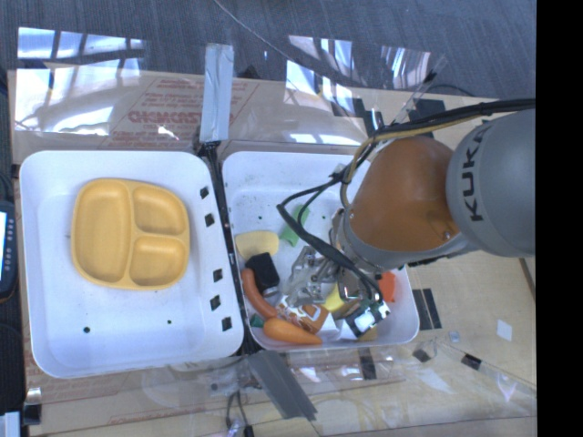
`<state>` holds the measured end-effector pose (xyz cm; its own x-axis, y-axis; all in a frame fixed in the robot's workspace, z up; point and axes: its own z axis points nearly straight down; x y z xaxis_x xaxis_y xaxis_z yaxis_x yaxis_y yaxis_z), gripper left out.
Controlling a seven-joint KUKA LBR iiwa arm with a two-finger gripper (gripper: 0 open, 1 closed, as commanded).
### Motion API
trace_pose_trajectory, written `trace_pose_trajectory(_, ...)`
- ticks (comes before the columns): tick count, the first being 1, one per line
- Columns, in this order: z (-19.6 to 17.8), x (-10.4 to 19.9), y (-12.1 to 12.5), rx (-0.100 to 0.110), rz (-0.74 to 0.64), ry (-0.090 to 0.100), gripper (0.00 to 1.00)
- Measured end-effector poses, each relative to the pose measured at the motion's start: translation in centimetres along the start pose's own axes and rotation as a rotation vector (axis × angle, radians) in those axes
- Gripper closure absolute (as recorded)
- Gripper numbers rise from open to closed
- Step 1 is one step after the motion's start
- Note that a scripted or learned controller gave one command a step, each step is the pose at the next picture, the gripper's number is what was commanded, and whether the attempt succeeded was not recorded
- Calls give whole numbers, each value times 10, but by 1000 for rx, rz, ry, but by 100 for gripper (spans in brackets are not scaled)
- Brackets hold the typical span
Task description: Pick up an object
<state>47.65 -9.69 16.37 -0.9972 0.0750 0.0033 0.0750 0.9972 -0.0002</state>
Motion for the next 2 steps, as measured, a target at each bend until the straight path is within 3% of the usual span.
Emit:
trace_pose_trajectory(1,53,-32,-2,-5,189,-33,100)
trace_pose_trajectory(2,22,-86,-37,1,-68,-7,100)
